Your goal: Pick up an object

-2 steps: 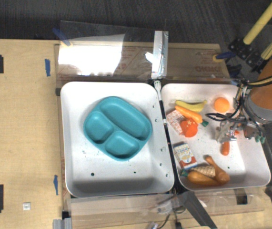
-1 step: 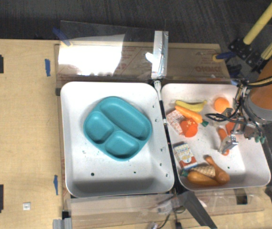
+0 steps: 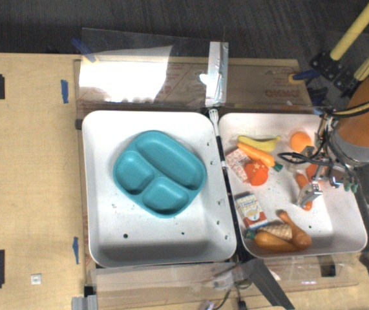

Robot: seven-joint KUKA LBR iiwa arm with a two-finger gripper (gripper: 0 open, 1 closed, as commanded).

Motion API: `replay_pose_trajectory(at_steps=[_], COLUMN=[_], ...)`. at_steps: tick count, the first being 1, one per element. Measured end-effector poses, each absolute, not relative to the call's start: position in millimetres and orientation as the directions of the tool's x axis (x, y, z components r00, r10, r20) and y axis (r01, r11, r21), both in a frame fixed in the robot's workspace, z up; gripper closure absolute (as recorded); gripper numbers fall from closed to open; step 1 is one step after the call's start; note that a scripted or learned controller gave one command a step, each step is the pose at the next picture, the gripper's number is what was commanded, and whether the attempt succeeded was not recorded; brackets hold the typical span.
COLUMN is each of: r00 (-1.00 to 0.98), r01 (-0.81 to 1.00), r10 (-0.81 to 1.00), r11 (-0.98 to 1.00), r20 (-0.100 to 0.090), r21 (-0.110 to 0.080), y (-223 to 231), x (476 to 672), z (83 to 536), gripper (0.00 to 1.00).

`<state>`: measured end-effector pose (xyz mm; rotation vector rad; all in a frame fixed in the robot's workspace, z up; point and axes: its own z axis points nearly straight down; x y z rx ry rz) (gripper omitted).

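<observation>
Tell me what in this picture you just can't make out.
- End effector, camera view: small, tangled among dark cables, its grip unreadable.
- Orange piece under it: partly covered by the end effector, identity unclear.
- Small box: label print too tiny to read.
- Right bin: right rim partly covered by the arm.

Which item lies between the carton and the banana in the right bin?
In the camera view, a carrot and tomato lie between the carton and banana.
</observation>
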<state>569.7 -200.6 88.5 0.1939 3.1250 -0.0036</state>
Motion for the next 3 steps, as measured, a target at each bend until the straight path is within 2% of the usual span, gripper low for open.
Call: replay_pose_trajectory(at_steps=[1, 2, 3], r00=[-0.992, -0.992, -0.975], r01=[0.122, 0.122, 0.224], r10=[0.122, 0.122, 0.224], r11=[0.993, 0.993, 0.975], r20=[-0.027, -0.025, -0.01], r21=[-0.005, -0.004, 0.001], y=[-200, -200, -207], x=[574.3, 574.0, 538.8], z=[103, 102, 88], gripper=[1.0, 0.0, 0.0])
